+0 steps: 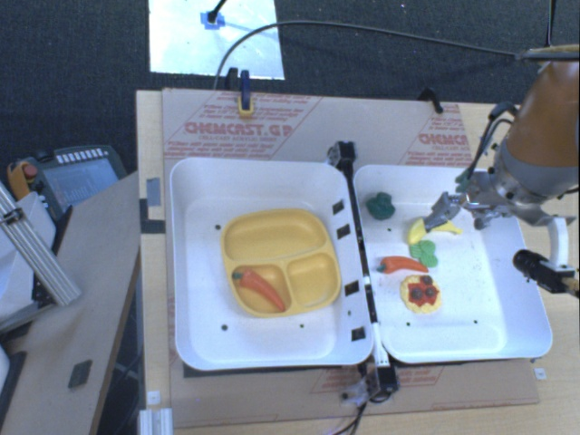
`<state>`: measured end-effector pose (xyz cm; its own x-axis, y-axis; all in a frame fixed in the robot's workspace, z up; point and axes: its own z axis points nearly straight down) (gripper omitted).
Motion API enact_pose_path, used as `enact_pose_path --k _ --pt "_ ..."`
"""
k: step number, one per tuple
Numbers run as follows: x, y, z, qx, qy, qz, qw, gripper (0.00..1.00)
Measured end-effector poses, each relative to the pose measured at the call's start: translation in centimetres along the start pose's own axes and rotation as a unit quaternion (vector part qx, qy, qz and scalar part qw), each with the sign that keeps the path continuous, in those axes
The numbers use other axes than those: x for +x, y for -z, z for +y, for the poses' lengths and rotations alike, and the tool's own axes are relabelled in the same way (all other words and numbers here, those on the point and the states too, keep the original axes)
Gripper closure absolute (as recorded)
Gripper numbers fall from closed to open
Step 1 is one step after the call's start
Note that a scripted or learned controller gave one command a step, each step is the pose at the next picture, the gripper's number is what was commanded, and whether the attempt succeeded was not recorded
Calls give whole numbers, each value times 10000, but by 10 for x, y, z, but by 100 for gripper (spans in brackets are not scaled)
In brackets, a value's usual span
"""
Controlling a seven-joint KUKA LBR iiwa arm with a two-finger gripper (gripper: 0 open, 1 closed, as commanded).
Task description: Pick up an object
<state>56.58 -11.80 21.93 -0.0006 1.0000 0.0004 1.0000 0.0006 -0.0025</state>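
Two white bins: left bin [195, 243], right bin [507, 333]. One yellow three-compartment tray [272, 236] in left bin, one toy carrot [258, 286] in its 7 o'clock compartment. Right bin: five items. Dark green toy [381, 206] at 10 o'clock; yellow banana [426, 230] near centre, curved, glossy; small green piece [426, 256] touching below; red chili pepper [402, 265]; round yellow pizza toy [421, 294] with red toppings at 6 o'clock. Gripper [444, 213] at banana's top edge; whether fingers are parted or closed, cannot tell.

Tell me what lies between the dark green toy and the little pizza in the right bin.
In the camera view, between the dark green toy and the pizza lie a yellow banana, a small light green piece and a red-orange pepper.
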Motion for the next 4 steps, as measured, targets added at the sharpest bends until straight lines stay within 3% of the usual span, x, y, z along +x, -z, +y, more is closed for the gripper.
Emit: enact_pose_path --k 2,3,4 --pt "-3 -117 -9 -35 -10 -2 10000 0" --pt "-3 -105 -7 -53 0 -8 10000 100" --pt "-2 -40 -5 -52 18 -10 10000 100"
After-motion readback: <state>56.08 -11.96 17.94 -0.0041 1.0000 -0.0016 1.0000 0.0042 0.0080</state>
